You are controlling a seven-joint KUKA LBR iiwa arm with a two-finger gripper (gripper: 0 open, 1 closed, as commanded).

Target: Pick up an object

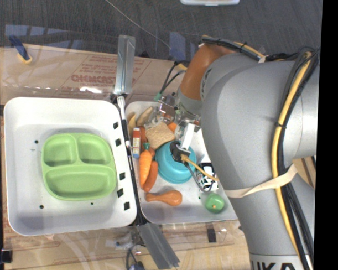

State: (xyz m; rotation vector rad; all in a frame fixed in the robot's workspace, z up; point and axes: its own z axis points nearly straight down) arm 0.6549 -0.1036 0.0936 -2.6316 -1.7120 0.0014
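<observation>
The right bin point(183, 216) holds a jumble of toy food. A tan bread slice point(159, 136) lies near its back, with a blue bowl point(171, 165) just in front of it. Two orange carrots point(146, 168) lie along the bin's left wall. A brown drumstick point(165, 198) and a green apple point(215, 203) sit near the front. My gripper point(171, 114) hangs low over the back of this bin, just above and behind the bread slice. Wrist parts and cables hide its tips. I see nothing held in it.
The left bin point(20, 121) bears a green divided plate point(78, 165). A red and white tube point(136, 142) stands against the right bin's left wall, and a black and white item point(209, 183) lies by the bowl. The grey arm covers the right bin's right side.
</observation>
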